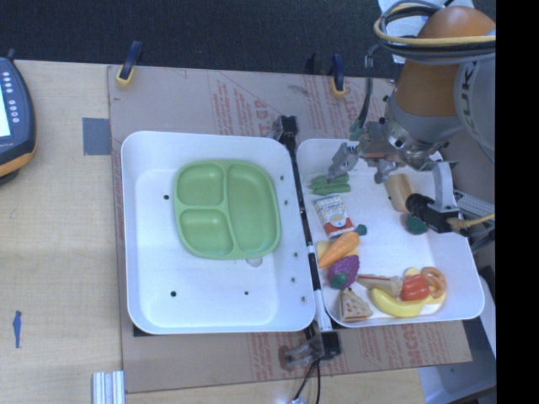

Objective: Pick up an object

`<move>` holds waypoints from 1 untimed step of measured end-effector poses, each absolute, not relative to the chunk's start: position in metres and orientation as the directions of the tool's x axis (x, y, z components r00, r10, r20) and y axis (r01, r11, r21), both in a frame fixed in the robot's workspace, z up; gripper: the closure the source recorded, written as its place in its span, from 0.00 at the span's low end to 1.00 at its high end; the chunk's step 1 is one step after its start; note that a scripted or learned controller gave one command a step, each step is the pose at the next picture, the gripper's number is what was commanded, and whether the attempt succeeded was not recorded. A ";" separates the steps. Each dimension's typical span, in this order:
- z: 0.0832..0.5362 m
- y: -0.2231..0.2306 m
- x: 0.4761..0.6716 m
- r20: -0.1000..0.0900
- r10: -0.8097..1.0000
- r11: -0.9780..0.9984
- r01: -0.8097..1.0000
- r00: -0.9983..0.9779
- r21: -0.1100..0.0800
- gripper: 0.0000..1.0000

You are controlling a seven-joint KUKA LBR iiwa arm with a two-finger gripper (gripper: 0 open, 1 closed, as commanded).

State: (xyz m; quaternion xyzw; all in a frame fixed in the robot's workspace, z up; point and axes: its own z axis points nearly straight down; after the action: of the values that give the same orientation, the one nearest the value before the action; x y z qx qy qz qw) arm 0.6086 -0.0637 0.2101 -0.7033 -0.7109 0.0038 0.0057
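Toy food lies scattered in the right bin [472,305], which sits edge to edge with the left bin [147,310]. Along the right bin's left wall run a green leafy piece [330,183], a small packet [334,215], a carrot [339,248] and a purple grape cluster [344,269]; near the front wall lie a sandwich wedge [354,306], a banana [396,304], a red pepper [414,288] and a pretzel [433,278]. A tan roll [397,190] rests toward the back right. My gripper [347,160] hangs over the bin's back left corner, just above the leafy piece; I cannot tell whether it is released or clenched, and nothing is visibly held. Bare white floor opens in the bin's middle, between packet and roll. In the left bin, a green divided plate [227,209] sits toward the back, with open floor in front and at its left.
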 end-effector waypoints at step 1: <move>0.088 -0.106 0.658 -0.001 1.000 0.003 1.000 -0.003 0.001 0.00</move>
State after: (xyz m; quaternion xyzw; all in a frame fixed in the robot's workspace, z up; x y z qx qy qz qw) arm 0.6584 -0.1064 0.0884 -0.7062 -0.7080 -0.0001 -0.0008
